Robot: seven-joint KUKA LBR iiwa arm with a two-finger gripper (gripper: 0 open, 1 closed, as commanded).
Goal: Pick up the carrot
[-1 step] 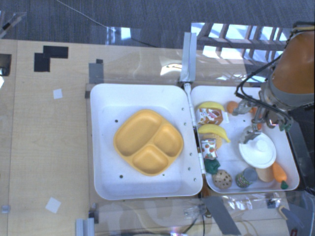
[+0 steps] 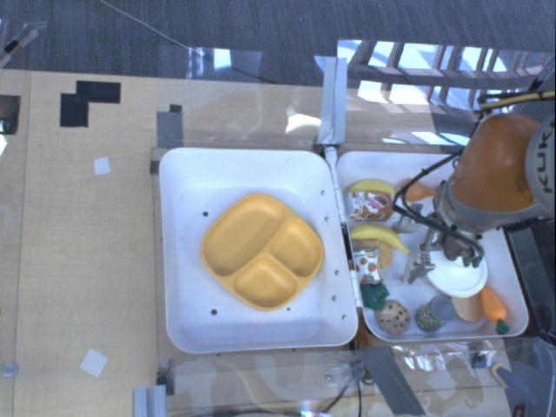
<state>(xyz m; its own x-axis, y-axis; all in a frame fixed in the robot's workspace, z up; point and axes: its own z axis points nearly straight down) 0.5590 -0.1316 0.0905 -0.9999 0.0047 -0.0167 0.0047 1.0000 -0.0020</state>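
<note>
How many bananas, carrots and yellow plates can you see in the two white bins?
Bananas: 2, one at the top of the right bin and one just below it
Carrots: 1, at the bin's lower right corner
Yellow plates: 1, in the left bin
Total: 4

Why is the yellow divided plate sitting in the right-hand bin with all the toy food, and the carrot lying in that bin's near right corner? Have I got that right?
Not quite: the camera view shows the yellow divided plate in the left bin, alone. The carrot does lie in the right bin's near right corner, among the toy food.
</note>
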